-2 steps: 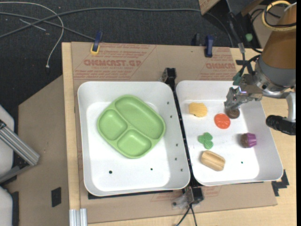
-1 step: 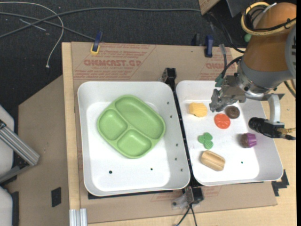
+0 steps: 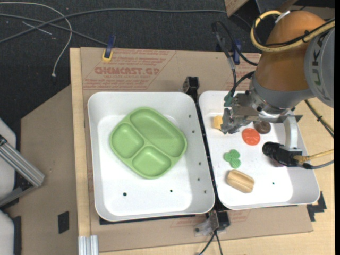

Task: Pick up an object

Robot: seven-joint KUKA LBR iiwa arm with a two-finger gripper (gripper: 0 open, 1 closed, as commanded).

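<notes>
Right bin (image 3: 305, 193): claw (image 3: 229, 125) low near the left rim, finger state cannot be told. Yellow block (image 3: 217, 122) just left of it; red object (image 3: 251, 137) just right; open floor along the front edge.

My bench (image 3: 133, 70) is topped with printed cardboard. Two white bins rest on it: left bin (image 3: 106, 195) and right bin (image 3: 297, 193), side by side.
</notes>
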